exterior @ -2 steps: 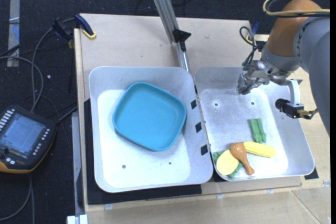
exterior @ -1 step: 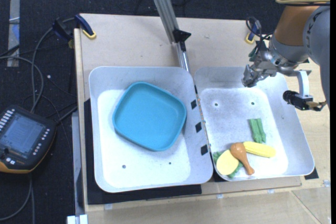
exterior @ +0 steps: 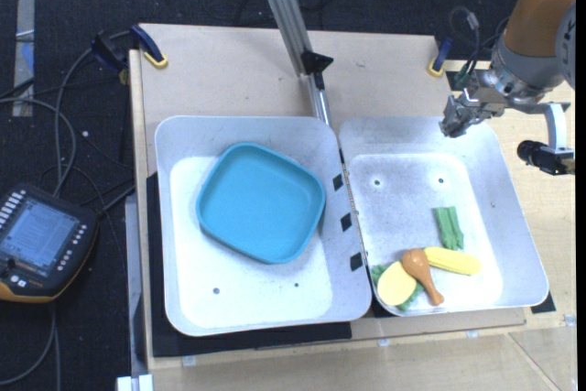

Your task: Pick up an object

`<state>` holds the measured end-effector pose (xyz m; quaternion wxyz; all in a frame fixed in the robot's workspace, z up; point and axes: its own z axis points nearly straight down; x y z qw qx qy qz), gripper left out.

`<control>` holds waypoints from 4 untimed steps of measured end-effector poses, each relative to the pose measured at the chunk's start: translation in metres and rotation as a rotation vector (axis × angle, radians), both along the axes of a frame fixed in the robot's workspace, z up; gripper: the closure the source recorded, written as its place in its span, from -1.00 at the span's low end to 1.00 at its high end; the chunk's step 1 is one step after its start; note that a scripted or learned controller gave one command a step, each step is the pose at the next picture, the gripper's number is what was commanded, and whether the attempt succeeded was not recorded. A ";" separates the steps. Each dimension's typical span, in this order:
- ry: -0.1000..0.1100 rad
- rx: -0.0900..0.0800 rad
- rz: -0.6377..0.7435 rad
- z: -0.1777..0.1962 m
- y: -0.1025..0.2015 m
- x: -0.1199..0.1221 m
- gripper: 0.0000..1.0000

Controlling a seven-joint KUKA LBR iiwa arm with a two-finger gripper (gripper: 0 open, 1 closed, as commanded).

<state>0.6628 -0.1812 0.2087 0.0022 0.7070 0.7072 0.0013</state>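
In the right bin [exterior: 476, 169], near its front edge, lie small toy foods: a green strip [exterior: 448, 226], a yellow corn-like piece [exterior: 452, 262], an orange drumstick-shaped piece [exterior: 420, 271] and a yellow round piece [exterior: 396, 285]. My gripper [exterior: 455, 124] hangs over the right bin's far right corner, well behind these items, and nothing shows between its fingers. The left bin [exterior: 183, 288] holds a blue square plate [exterior: 261, 201].
A slanted metal pole [exterior: 288, 9] rises from the back between the bins. Yellow clamps [exterior: 154, 59] [exterior: 436, 65] sit at the bench's far corners. A handheld pendant [exterior: 41, 238] lies on the floor left.
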 end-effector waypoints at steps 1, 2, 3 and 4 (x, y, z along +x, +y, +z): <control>0.000 0.000 0.000 0.058 -0.008 0.004 1.00; 0.002 0.001 0.000 0.090 -0.008 0.005 1.00; 0.004 0.002 0.004 0.086 0.050 0.003 1.00; 0.006 0.002 0.004 0.068 0.103 0.000 1.00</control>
